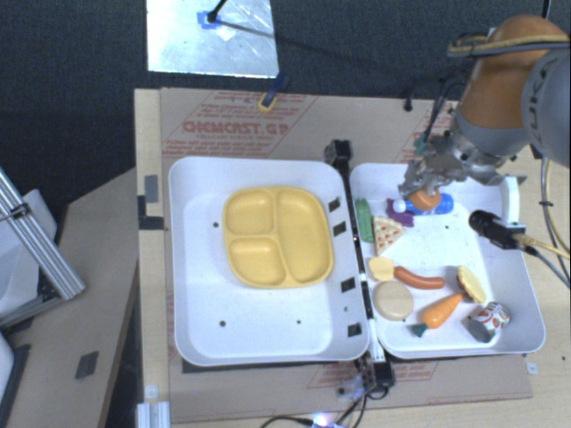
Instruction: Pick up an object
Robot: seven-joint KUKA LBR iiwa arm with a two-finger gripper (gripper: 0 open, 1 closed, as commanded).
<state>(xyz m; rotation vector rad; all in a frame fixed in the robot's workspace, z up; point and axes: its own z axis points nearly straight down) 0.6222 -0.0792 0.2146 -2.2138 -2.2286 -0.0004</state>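
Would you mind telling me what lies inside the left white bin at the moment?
Inside the left bin lies a yellow divided plate with three compartments, nothing in them. Around it the bin floor is bare. Whatever is beneath the plate is covered.

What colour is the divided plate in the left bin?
Yellow; the divided plate shows clearly in the camera view.

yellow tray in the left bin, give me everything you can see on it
The yellow tray is a rounded-square divided plate, smooth and slightly glossy, plastic by the look of it. Raised ridges split it into three compartments: two smaller ones on the left and one long one down the right. It lies flat and right side up, slightly rotated, near the middle of the left bin, resting on the bin floor. No food sits in its compartments, and it is apart from the bin walls.
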